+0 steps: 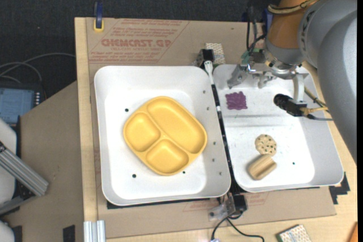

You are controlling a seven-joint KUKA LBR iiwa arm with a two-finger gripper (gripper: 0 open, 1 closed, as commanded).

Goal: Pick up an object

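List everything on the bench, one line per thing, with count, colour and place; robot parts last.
bins: two, white, side by side on the bench.
divided plate: one, yellow, three compartments, middle of the left bin.
purple piece: one, purple, upper left of the right bin.
cookie: one, tan with dark chips, lower middle of the right bin.
cylinder block: one, tan, just below the cookie.
bench board: one, brown with red lettering, under the bins.
arm: one, grey with orange band, over the right bin's far edge.
gripper: one, metallic, above the purple piece.
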